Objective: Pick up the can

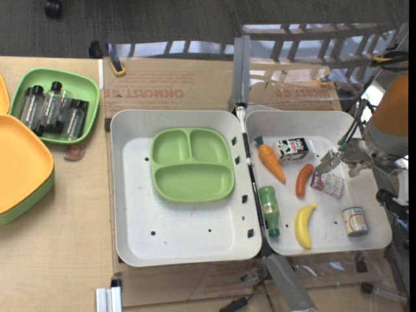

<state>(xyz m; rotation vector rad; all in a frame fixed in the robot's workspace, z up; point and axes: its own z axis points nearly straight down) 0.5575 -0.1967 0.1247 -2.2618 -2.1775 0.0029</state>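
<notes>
Nearest to us in the right bin we find the can, lying on its side near the bin's front right corner. It is short and stubby, with a pale label carrying some red and a silvery end disc turned toward the bin's front. Its long axis seems to run roughly front to back with a slight slant, though it is small enough that we hold that loosely. Just left of it lies the banana, and further left the green bottle rests along the bin's left wall; neither touches the can.

Moving back, we come to the gripper, hovering over the middle of the same bin above a small crinkled packet, with the red pepper just beside it. We cannot tell whether its fingers are spread or pressed together; nothing is visibly pinched.

So the relation that matters, as we judge it: the can lies toward the front of the bin and a little to the right of the gripper, near but clearly apart, with open bin floor around it.

Further back sit the carrot and the small milk carton. In the left bin rests a green divided plate.
</notes>
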